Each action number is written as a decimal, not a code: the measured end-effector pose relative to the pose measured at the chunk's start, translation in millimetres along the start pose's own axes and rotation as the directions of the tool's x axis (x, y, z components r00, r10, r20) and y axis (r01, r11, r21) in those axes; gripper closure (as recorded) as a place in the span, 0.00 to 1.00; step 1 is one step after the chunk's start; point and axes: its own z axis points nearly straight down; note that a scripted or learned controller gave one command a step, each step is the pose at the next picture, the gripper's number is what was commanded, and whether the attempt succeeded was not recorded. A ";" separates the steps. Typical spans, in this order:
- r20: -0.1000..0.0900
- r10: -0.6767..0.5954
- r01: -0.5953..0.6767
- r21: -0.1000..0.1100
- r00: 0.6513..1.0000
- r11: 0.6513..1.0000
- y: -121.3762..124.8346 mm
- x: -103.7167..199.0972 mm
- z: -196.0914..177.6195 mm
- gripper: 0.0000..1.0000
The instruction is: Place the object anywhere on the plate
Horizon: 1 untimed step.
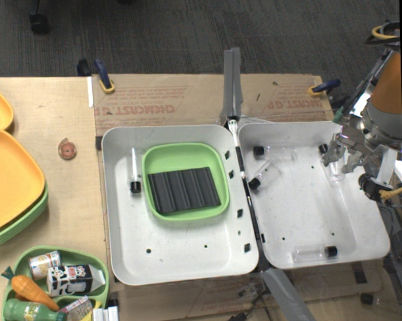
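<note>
The dark ridged block (183,190) lies on the green plate (185,154) in the left bin (125,251), well apart from the gripper (342,157), whose opening I cannot tell.

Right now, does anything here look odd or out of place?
Nothing looks spilled or broken. The dark ridged object already lies flat on the green plate in the left bin, while the gripper sits over the right bin's far edge.

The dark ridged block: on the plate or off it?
On. The block lies flat inside the green plate in the left bin, plate rim showing all around it. The hand is over the right bin.
</note>
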 end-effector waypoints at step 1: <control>0.000 0.000 0.000 0.000 1.000 1.000 0.1 0.0 -0.1 0.00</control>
